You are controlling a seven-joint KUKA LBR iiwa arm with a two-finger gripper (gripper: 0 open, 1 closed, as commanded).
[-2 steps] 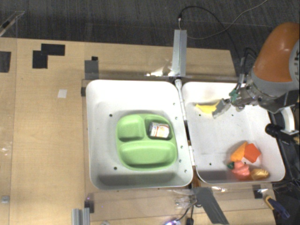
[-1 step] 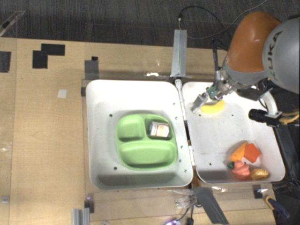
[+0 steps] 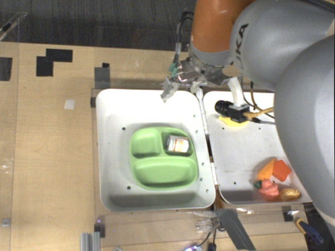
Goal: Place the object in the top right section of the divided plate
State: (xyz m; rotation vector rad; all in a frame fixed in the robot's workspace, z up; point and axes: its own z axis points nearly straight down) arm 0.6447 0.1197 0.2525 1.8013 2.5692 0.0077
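One small labelled object (image 3: 178,145) is sitting in the green divided plate (image 3: 157,174), and it looks like it's already in the top right section, the little pocket at about 2 o'clock on the plate. The plate lies in the middle of the left bin (image 3: 112,140).

The key relation is object to tool. The tool (image 3: 182,89) hangs over the bin's far rim, right by the wall shared with the right bin (image 3: 241,156), so the object lies pretty much straight toward 6 o'clock from it, well apart. The tool's two fingers look spread, with nothing between them, so it isn't holding anything.

The object is squat enough that its long axis is hard to call. It seems to run roughly 9 to 3 o'clock, but that's only a guess.

Judging by how things lie, the placing part seems done, and any next move is probably just the arm clearing away. The bunch of orange and pink toys (image 3: 275,181) at 5 o'clock in the right bin looks irrelevant to this one.
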